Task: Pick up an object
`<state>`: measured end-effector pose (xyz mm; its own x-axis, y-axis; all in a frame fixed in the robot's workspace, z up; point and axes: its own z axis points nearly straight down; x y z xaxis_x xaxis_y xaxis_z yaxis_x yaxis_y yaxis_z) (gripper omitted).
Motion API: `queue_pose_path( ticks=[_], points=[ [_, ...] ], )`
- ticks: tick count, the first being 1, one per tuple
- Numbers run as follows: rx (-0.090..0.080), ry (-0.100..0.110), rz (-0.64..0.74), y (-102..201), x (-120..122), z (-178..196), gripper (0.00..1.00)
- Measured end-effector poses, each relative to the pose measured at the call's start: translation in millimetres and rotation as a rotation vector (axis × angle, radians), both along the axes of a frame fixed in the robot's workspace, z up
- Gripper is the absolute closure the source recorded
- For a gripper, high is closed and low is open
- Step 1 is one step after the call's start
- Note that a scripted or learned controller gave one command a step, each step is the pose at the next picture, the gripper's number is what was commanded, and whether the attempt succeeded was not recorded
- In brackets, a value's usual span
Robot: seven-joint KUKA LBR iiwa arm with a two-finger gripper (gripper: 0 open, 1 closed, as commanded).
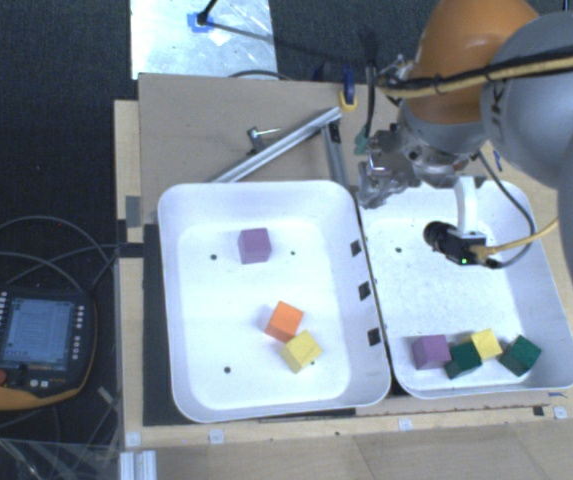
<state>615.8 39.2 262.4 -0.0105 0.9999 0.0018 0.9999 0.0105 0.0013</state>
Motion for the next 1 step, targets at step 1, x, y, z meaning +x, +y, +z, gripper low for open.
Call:
queue_pose_path(
  ticks=[1],
  points=[
    [0.0,0.004,-0.001,46.7,0.5,-33.0,1.0]
  ],
)
